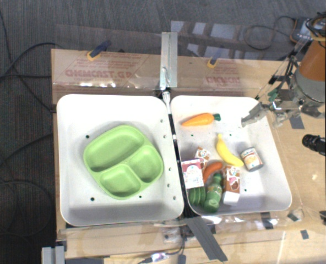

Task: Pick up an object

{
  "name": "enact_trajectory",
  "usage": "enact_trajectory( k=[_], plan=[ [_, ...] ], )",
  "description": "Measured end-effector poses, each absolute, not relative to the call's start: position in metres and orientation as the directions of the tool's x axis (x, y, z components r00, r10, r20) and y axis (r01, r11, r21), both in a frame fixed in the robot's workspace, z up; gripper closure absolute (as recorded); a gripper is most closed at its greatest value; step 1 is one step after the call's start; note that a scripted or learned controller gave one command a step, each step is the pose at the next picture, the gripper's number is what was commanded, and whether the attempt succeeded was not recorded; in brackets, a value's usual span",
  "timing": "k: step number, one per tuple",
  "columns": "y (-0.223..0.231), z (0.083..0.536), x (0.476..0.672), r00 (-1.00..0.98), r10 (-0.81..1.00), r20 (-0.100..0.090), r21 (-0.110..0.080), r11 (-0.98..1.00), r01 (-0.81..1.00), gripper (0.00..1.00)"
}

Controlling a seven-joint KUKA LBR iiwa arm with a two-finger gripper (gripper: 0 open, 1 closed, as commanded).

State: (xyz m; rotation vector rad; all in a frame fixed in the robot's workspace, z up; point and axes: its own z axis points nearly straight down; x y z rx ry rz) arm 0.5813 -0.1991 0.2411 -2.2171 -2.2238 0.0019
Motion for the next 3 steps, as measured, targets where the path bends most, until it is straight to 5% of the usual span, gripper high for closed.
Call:
enact_trajectory(
  k=[1, 2, 3],
  plan=[
    [-0.177, 0.217, 0.531, -0.044, 0.999, -0.001, -0.002, 0.044, 0.999, 0.00],
    [-0.150, 0.089, 0.525, -0.012, 1.000, -0.002, 0.011, 0.012, 1.000, 0.00],
    [-0.150, 0.099, 0.526, -0.013, 1.000, -0.003, 0.012, 0.013, 1.000, 1.00]
  ],
)
